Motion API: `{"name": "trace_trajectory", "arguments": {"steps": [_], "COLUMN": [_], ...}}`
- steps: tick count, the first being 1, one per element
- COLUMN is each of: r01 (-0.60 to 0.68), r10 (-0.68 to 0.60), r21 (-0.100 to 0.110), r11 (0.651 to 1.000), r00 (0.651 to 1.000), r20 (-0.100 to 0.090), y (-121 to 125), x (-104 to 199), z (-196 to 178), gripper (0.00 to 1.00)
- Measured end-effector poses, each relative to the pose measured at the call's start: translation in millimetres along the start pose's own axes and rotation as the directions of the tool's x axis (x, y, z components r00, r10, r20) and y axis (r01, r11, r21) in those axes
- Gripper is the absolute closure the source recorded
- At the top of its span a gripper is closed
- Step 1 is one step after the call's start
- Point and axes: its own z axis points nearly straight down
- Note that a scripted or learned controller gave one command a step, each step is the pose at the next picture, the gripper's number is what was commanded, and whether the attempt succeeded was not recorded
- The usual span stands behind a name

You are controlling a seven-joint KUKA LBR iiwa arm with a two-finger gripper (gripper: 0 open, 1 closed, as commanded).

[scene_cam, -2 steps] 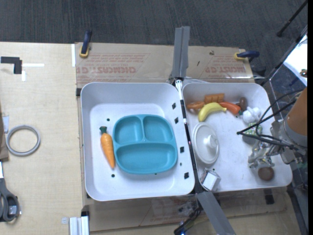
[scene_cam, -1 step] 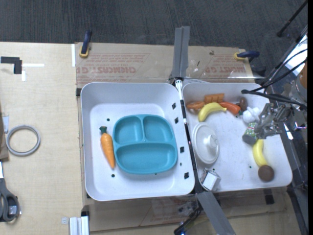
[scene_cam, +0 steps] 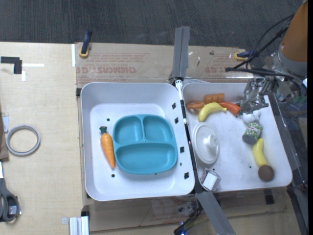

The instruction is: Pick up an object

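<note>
My gripper [scene_cam: 254,101] hangs over the back right of the right bin [scene_cam: 230,173], just above a small white piece [scene_cam: 250,116] and a green-labelled can [scene_cam: 252,132]. To its left lie a yellow banana [scene_cam: 211,110], a red pepper [scene_cam: 230,107], an orange block [scene_cam: 214,98] and a small sausage [scene_cam: 195,105]. A second banana [scene_cam: 258,152] and a brown ball [scene_cam: 265,173] rest near the bin's right front. A white domed lid [scene_cam: 206,143] sits at the bin's left.
The left bin [scene_cam: 93,180] holds a teal divided plate [scene_cam: 145,144] and a toy carrot [scene_cam: 107,148]. A white cube [scene_cam: 210,180] lies at the right bin's front left corner. A grey tape ring [scene_cam: 22,140] lies on the bench at far left.
</note>
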Motion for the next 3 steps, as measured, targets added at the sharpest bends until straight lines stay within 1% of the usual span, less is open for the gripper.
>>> {"name": "trace_trajectory", "arguments": {"steps": [1,2,3], "r01": [-0.336,-0.336,-0.561], "r10": [0.336,0.336,0.561], "r21": [0.001,0.001,0.003], "r11": [0.942,0.942,0.828], "r00": [0.942,0.942,0.828], "r20": [-0.004,-0.003,-0.005], "y": [-7,-6,0], "x": [37,36,-55], "z": [134,134,161], "gripper": [1.0,0.0,0.0]}}
